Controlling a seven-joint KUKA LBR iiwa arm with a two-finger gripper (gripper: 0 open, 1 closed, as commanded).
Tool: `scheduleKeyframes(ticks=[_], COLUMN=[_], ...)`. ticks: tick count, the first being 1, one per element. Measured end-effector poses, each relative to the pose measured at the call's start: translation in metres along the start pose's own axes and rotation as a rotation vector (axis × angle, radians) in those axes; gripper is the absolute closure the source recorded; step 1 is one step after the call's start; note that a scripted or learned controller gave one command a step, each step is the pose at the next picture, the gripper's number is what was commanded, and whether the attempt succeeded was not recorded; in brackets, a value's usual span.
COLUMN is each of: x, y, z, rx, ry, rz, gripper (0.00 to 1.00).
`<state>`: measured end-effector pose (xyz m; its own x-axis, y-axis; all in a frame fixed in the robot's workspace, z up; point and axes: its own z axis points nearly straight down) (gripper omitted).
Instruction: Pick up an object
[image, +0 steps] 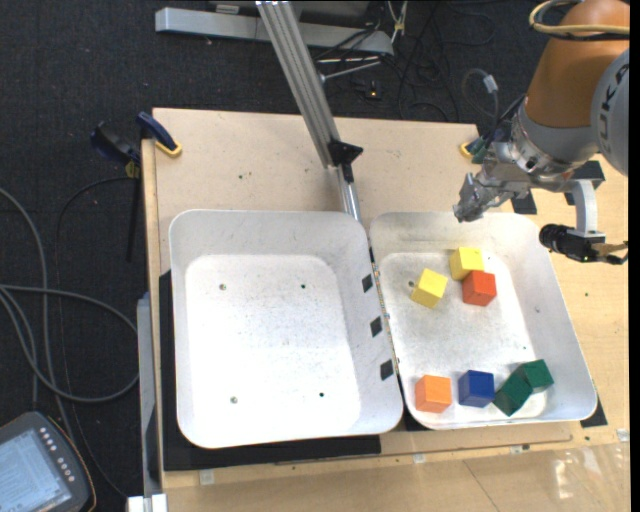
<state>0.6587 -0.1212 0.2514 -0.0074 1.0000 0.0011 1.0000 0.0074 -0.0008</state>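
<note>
The right bin (560, 330) holds several small blocks. Two yellow blocks (430, 287) (465, 262) and a red-orange block (480, 288) lie near its far end. An orange block (433, 393), a blue block (477, 388) and two green blocks (526, 385) sit along its near edge. My gripper (470, 208) hangs above the bin's far rim, up and slightly right of the farther yellow block, with nothing seen between its fingers.
The left bin (190, 330) lies beside the right one, with black clips on the shared rim. A metal pole (305, 85) slants across the bench from the top. A blue-and-yellow clamp (150, 135) sits at the bench's far left corner.
</note>
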Motion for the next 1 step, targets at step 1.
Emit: scheduleKeyframes(ticks=[1], x=[0.0376], y=[-0.0297], z=[0.0056], rx=[0.001], ry=[0.0], rz=[0.001], gripper=[1.0])
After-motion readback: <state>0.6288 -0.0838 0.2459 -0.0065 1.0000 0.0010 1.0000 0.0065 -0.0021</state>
